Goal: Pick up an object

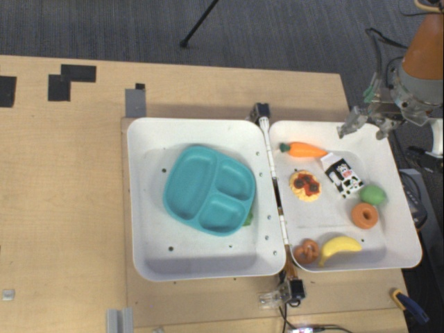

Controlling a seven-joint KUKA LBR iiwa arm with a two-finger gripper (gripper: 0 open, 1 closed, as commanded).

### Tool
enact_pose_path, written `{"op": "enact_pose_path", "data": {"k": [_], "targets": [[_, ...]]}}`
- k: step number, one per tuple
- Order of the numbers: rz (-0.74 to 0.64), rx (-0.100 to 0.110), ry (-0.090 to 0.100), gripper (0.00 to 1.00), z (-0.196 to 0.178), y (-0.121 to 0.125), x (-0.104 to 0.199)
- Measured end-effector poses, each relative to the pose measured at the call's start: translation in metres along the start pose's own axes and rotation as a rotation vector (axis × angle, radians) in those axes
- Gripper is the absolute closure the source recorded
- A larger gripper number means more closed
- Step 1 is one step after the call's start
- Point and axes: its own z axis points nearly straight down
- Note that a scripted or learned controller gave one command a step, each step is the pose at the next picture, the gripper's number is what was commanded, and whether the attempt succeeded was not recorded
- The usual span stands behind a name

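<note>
The right bin (399,179) holds several toy foods. An orange carrot (303,149) lies near its back left, and a small round pizza (305,185) sits below it. A black-and-white carton (343,175) lies in the middle, with a green ball (372,195) and an orange donut (364,216) to its right. A yellow banana (340,247) and a brown round piece (306,250) rest at the front wall. My gripper (363,129) hangs over the bin's back right corner, above and right of the carrot. It is open, with nothing between its spread fingers.
The left bin (146,186) holds a teal divided plate (210,189), with a bit of green (248,218) peeking from under its right edge. A ridge (272,186) separates the two bins. Cables run off the bench at the right.
</note>
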Motion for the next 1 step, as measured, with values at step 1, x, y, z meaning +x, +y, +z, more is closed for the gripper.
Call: {"op": "enact_pose_path", "data": {"k": [1], "targets": [[-0.224, -0.002, 0.0, 0.0, 0.1427, 0.0046, -0.0175]]}}
